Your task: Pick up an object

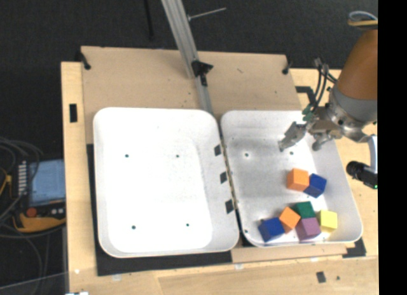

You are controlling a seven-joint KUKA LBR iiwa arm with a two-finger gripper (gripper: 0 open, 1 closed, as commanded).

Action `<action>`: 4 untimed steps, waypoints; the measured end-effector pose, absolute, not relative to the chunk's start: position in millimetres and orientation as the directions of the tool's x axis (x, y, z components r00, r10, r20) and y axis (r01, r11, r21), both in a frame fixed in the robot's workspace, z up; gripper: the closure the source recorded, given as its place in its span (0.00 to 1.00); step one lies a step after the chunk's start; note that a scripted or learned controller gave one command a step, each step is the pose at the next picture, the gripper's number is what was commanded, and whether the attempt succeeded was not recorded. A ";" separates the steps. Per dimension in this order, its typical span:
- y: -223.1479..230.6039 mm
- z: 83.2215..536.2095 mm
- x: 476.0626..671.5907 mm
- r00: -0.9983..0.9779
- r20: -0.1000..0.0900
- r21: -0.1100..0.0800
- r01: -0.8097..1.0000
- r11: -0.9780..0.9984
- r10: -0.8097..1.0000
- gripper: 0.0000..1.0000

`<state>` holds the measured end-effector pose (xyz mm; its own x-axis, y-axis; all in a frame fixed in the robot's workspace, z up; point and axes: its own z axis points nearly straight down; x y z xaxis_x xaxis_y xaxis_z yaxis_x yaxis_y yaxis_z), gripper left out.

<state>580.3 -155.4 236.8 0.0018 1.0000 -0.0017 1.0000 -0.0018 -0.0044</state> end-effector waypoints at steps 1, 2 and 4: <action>-162.1 191.1 585.8 0.003 -0.002 -0.004 1.000 -0.003 1.000 0.00; -170.8 137.1 592.7 0.003 -0.002 -0.003 1.000 -0.003 1.000 0.00; -178.1 204.2 587.8 0.003 -0.002 0.007 1.000 -0.003 1.000 1.00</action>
